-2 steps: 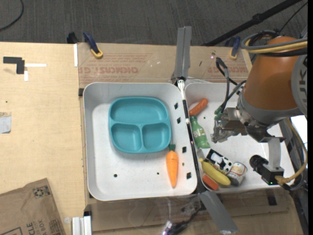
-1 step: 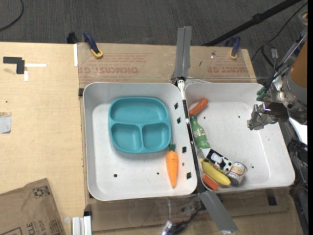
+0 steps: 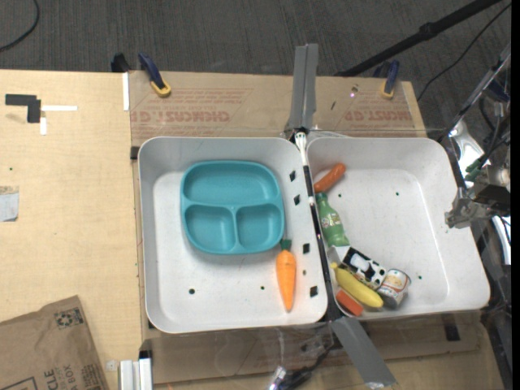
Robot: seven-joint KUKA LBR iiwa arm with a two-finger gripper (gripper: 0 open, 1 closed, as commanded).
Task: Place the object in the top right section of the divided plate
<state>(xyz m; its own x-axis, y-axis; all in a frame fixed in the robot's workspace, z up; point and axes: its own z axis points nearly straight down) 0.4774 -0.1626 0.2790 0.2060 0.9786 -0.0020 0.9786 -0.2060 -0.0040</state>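
A teal divided plate (image 3: 232, 209) lies in the left bin (image 3: 162, 242), with one wide section toward the back and two smaller ones toward the front. Just off the plate's front right corner, an orange carrot (image 3: 286, 279) with a green top rests on the bin floor. My gripper (image 3: 461, 213) hangs at the right rim of the right bin (image 3: 406, 218), far from the plate and the carrot, and nothing is visibly held in it.
Along the right bin's left wall and front lie a second orange carrot (image 3: 329, 177), a green bottle (image 3: 331, 222), a black-and-white item (image 3: 363, 267), a yellow banana (image 3: 359, 288), a small can (image 3: 395, 285) and a red piece (image 3: 348, 303). A metal divider (image 3: 305, 96) runs between the bins.
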